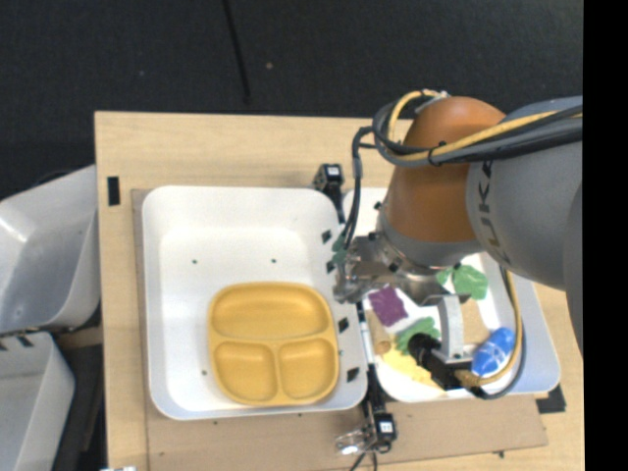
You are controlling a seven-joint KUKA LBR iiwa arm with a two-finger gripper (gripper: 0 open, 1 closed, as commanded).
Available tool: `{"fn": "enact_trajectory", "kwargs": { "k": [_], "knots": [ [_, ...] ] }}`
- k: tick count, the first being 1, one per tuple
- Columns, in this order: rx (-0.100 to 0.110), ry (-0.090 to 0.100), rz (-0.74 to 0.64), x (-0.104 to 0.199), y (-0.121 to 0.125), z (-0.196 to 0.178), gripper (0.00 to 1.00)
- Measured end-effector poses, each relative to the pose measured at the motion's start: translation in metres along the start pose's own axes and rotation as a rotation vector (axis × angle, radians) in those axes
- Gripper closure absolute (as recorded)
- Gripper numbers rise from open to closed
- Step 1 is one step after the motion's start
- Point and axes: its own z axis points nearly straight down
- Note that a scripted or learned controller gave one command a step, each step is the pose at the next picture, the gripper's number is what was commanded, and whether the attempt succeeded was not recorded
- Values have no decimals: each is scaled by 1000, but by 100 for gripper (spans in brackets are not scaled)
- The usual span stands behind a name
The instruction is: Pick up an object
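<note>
My gripper point(359, 281) hangs below the orange wrist band, low over the left edge of the right bin point(535, 361). Just to its right in that bin lies a purple object point(388, 305). Further right are a green object point(470, 281), a blue object point(496, 347) and, near the front, a pale yellow object point(404, 366). A second green piece point(416, 329) sits between the purple and the yellow ones. The arm hides the back of this bin.
The left bin point(196, 234) holds a yellow divided plate point(273, 342) at its front right. A narrow ridge where the two bins meet runs right under the gripper. The wooden bench point(226, 145) surrounds both bins.
</note>
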Motion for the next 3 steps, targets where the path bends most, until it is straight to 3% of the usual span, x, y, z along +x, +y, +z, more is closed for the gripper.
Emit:
{"fn": "enact_trajectory", "kwargs": {
  "k": [1,2,3],
  "knots": [
    [-16,2,2,15,1,-260,100],
    [14,-5,13,-39,-1,-147,100],
    [2,-5,-6,-36,1,-163,100]
  ]
}}
